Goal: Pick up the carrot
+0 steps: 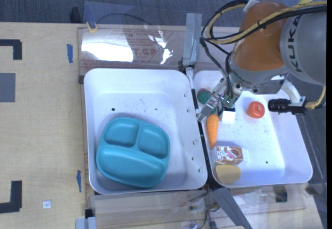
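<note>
The carrot is orange and lies lengthwise against the left wall of the right bin, thick end towards the back. My gripper hangs right over that thick end, low in the bin, and looks to be touching it. The arm's wrist and orange band hide most of the gripper from above.
A red tomato sits right of the gripper, a white block beside the carrot, and a green item behind it. A snack packet and a tan round piece lie in front. A blue divided plate fills the left bin.
</note>
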Motion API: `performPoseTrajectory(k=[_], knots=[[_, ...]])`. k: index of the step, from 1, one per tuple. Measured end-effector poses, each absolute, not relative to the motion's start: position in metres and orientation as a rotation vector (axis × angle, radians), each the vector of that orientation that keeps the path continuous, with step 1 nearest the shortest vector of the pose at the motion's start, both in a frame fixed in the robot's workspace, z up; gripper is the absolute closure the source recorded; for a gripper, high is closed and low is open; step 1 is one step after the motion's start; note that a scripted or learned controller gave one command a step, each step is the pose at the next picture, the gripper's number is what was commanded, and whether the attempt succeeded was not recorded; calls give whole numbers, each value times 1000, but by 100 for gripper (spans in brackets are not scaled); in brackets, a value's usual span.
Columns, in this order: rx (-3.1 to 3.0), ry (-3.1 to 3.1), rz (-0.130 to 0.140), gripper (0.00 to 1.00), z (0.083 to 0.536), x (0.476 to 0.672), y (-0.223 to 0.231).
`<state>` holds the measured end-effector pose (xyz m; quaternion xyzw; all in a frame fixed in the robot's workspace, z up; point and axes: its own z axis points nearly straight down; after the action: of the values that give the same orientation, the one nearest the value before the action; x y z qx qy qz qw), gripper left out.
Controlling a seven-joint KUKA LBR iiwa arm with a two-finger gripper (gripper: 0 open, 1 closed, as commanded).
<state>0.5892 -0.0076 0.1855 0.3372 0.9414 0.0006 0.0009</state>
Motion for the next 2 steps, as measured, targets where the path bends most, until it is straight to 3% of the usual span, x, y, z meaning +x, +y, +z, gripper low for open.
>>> performPoseTrajectory(k=[1, 2], knots=[[1059, 2950, 7, 100, 197, 591, -7], [940, 2988, 1, 100, 248, 580, -60]])
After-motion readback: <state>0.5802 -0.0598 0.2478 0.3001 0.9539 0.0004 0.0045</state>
